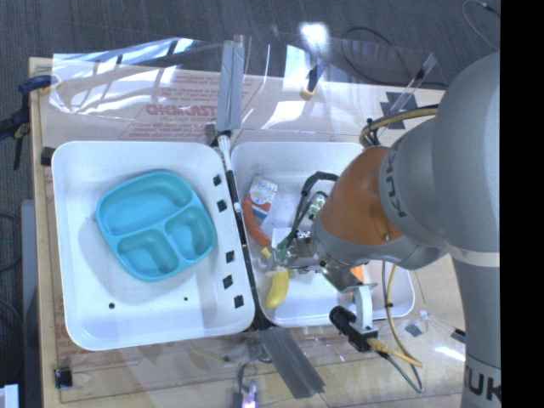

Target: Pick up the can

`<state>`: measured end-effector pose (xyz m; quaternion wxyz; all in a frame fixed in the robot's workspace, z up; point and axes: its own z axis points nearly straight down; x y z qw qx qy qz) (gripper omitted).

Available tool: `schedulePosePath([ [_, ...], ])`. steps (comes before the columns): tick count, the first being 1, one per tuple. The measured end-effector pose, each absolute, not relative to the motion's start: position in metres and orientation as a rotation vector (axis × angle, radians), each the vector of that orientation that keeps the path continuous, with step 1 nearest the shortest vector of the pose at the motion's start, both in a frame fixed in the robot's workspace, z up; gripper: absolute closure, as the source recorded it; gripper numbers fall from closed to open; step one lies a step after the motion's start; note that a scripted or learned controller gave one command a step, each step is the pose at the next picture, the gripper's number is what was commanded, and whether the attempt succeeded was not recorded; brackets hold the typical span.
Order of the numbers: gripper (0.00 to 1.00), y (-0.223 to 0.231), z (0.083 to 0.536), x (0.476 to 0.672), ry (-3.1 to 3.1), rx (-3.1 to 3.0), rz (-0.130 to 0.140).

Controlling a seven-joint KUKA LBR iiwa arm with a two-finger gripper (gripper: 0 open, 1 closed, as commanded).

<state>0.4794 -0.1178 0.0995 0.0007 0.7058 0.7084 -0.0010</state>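
The grey arm point(425, 177) with its orange band reaches down into the right bin point(387, 308), at the centre right of the frame. Its pincer point(285, 253) is low over the items in that bin, and whether it is open or closed cannot be told. A small can point(263, 195) with a white and orange label lies near the bin's upper left corner, apart from the pincer. A yellow item point(277, 291) lies just below the pincer. The left bin point(76, 228) holds a blue divided plate point(155, 224).
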Motion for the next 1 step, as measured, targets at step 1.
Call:
schedulePosePath([
  [1, 1.0, -0.0754, 0.1896, 0.5054, 2.133, 2.313, -0.004],
])
